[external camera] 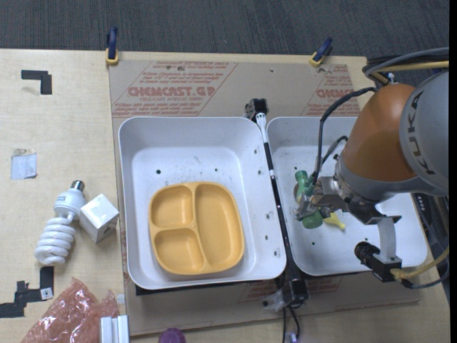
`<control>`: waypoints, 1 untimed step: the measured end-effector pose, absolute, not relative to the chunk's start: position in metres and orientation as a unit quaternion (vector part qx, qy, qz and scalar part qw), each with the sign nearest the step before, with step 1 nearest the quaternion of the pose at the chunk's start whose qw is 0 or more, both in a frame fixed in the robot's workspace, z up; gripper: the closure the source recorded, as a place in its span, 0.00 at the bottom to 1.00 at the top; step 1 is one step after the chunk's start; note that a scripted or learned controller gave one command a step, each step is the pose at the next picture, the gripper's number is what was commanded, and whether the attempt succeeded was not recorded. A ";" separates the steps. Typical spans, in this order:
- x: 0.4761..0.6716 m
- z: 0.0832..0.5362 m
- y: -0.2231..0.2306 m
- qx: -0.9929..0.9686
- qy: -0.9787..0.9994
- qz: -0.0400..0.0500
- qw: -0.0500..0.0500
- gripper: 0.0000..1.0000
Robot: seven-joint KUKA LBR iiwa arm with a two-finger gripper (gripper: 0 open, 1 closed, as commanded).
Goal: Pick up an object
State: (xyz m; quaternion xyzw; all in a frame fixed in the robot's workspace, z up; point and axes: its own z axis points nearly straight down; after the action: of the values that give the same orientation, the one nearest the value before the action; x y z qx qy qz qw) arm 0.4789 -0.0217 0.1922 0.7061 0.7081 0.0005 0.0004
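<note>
Two white bins on bench: left bin (132, 191) holds yellow tray (195, 227); gripper (313, 204) low in right bin (285, 141) by green toy (307, 184), grip state can't tell.

Reaching in from the right, grey arm (421, 148) bending downward, orange band bulging above the wrist, gripper (314, 204) hanging low at its left end.
</note>
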 end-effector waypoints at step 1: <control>0.514 0.192 -0.002 0.706 0.708 0.000 0.000 1.00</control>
State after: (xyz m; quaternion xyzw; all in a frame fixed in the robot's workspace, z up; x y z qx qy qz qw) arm 0.5137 -0.0024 0.1920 0.7064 0.7078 -0.0002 0.0004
